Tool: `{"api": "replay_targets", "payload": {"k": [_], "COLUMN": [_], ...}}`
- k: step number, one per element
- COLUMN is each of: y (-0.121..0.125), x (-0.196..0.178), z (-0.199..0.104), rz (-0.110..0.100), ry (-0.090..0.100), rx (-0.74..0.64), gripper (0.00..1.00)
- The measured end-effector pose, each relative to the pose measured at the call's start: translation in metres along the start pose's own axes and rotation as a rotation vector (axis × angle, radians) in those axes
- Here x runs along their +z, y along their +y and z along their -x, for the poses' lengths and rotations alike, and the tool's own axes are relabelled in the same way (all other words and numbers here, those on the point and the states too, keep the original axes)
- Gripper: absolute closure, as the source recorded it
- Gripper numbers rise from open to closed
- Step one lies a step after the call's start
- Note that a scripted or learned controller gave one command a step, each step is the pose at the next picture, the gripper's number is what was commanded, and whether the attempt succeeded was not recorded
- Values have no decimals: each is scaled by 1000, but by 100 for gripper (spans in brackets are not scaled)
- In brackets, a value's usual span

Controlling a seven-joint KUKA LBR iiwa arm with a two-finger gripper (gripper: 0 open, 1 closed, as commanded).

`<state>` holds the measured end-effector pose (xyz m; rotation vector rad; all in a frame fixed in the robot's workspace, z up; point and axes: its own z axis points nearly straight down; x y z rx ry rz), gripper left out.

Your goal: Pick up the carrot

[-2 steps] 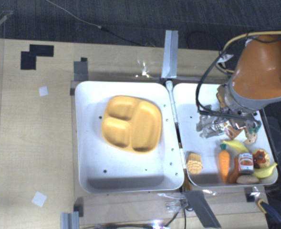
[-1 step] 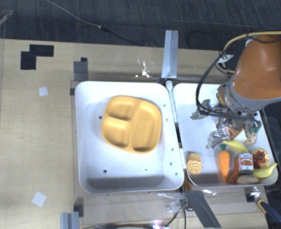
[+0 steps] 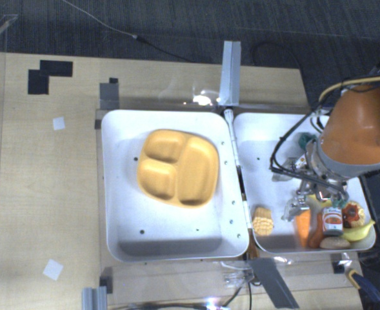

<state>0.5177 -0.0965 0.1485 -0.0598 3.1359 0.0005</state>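
The carrot (image 3: pixel 303 227) is an orange piece lying near the front wall of the right bin (image 3: pixel 260 147), between a corn cob (image 3: pixel 262 220) and a small red-labelled jar (image 3: pixel 332 220). My gripper (image 3: pixel 299 205) hangs just above the carrot's far end, under the arm's orange band (image 3: pixel 359 126). The wrist hides part of the carrot's top. Nothing is visibly lifted off the bin floor.
A yellow divided plate (image 3: pixel 178 166) lies in the left bin (image 3: pixel 122 225). Packed around the jar in the right bin's front right corner are a banana (image 3: pixel 362 232), a red fruit (image 3: pixel 352 213) and a brownish item (image 3: pixel 335 243). Black cables (image 3: pixel 281 154) loop beside the wrist.
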Motion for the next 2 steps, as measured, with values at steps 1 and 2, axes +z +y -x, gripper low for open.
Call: {"api": "replay_targets", "payload": {"k": [1,2], "y": [-11,9], "x": [58,58], "z": [-8,-23], "rz": [-2,-4], "ry": [-12,-15], "rx": [13,108], "gripper": [0,0]}}
